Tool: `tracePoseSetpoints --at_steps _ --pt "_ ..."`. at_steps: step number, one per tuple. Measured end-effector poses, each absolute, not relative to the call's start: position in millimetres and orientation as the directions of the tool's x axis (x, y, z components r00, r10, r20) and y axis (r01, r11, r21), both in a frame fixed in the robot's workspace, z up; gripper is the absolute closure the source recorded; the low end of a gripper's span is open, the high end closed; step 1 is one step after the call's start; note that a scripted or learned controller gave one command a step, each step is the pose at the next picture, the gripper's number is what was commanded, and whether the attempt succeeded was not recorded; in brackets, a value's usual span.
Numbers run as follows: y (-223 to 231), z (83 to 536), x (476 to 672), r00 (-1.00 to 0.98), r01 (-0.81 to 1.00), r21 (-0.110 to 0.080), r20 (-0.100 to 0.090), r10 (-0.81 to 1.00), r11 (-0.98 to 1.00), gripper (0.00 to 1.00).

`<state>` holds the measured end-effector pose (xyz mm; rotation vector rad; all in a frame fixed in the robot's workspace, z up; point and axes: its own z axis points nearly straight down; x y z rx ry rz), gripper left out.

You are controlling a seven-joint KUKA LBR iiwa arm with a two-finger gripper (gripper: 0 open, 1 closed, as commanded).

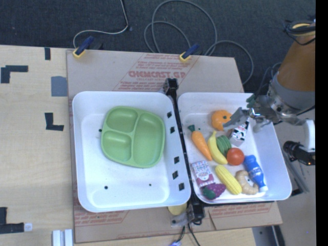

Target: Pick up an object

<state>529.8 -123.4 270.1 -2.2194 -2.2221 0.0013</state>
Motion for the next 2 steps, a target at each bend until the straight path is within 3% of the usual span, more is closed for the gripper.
tracePoseSetpoints --at_steps 1,2 --pt "-102.8 150.0 570.7 -0.003 1.000 -0.009 0.002 1.000 0.003 0.00" --pt "-96.8 81.7 553.7 -0.001 1.000 0.002 -0.003 1.000 0.001 0.00"
